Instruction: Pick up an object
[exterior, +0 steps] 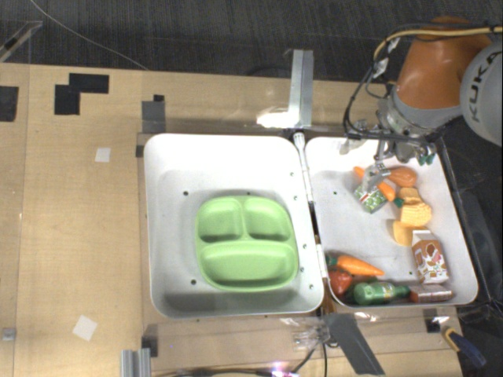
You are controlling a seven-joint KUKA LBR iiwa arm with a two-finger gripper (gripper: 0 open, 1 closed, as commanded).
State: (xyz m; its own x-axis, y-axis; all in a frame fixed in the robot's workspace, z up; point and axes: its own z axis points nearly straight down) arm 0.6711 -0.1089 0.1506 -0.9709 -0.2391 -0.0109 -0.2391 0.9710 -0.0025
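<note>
My gripper [381,166] hangs over the far part of the right bin [338,210], under the orange band of the arm. Just below it lie a small green carton [369,199] and a short orange carrot piece [386,188], with a brown bread roll [404,177] beside them. I see nothing lifted off the bin floor. Further toward the near edge are a yellow waffle [415,213], a cheese wedge [402,232] and a red-and-white carton [429,259].
Along the right bin's near wall lie a long carrot [357,266], a red tomato [339,283], a green bottle [377,292] and a brown stick [431,295]. The left bin [169,210] holds a green divided tray [247,242]. A metal post [300,93] stands behind the bins.
</note>
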